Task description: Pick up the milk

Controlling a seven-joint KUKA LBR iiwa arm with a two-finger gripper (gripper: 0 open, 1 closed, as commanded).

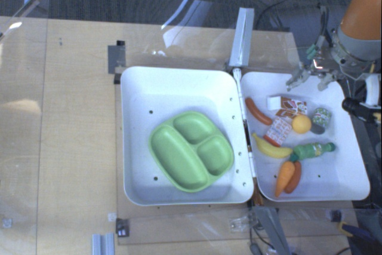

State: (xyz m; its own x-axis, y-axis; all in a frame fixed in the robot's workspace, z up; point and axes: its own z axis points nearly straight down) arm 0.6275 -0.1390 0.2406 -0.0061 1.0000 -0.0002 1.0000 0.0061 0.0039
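The right bin [349, 185] holds two small cartons. One is red and white [277, 130] and lies beside the banana. The other is brown and red with a white end [290, 106], nearer the back wall. I cannot tell for sure which of them is the milk. My gripper [310, 80] hangs over the back rim of this bin, up and to the right of the cartons and apart from them. Its fingers [295, 80] are spread open with nothing between them.
Around the cartons lie a sausage [258, 111], a yellow fruit [301, 124], a small can [321, 119], a banana [270, 147], a green bottle [311, 150] and a carrot [286, 177]. The left bin [137, 128] holds a green divided plate [191, 149].
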